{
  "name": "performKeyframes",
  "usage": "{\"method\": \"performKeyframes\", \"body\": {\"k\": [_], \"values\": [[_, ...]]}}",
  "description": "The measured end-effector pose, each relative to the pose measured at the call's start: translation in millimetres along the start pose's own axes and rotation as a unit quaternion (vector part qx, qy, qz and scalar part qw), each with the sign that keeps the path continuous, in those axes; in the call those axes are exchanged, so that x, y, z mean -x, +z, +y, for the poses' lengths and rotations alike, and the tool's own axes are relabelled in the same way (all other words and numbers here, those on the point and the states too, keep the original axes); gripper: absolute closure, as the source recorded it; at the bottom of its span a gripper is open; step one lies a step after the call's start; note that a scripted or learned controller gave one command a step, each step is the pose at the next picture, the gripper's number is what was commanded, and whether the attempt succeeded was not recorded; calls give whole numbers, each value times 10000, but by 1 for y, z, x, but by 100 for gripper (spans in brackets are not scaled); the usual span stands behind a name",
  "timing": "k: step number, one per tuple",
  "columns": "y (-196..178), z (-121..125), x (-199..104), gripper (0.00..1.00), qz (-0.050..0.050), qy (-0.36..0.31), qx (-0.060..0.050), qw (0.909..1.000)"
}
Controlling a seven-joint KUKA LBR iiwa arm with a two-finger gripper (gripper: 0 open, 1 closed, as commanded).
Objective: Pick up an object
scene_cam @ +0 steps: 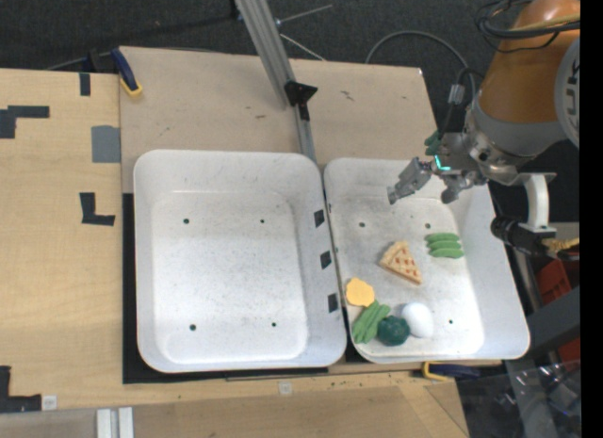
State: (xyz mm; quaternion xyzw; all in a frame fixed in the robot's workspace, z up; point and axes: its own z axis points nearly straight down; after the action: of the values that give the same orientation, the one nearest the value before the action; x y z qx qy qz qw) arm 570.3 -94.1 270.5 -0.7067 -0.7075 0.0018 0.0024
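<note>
The arm's gripper (430,182) hangs over the upper part of the right bin (471,337), its jaws spread apart with nothing between them, so this looks like the approach step: no object has been taken yet. The candidates all lie in that bin's lower half, below the gripper: a tan waffle-like wedge (401,263) near the middle, a green pod-shaped piece (444,245) just to its right, and near the front rim a huddle of a yellow round piece (359,292), a long green piece (368,322), a dark green lump (394,331) and a white egg-like ball (417,319), the last three touching or nearly so. The left bin (151,267) sits beside it on the counter (57,172). The next move, as I judge it, calls for travelling toward the bin's front and descending over one item; the wedge or the pod stands apart and should be easier than the crowded group. Part of a dark letter shows on the arm's grey casing at the right edge, cut off and unreadable; no other writing can be read
</note>
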Motion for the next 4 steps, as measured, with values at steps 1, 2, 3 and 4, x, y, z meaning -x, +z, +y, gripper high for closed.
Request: {"method": "performKeyframes", "body": {"k": [1,2,3,4], "values": [[-2,1,0,0,-4,-4,21,10000],[45,-5,-6,0,-5,1,-1,10000],[106,-11,0,0,-5,5,-10,10000],[150,-11,-4,0,-3,0,-6,10000]]}}
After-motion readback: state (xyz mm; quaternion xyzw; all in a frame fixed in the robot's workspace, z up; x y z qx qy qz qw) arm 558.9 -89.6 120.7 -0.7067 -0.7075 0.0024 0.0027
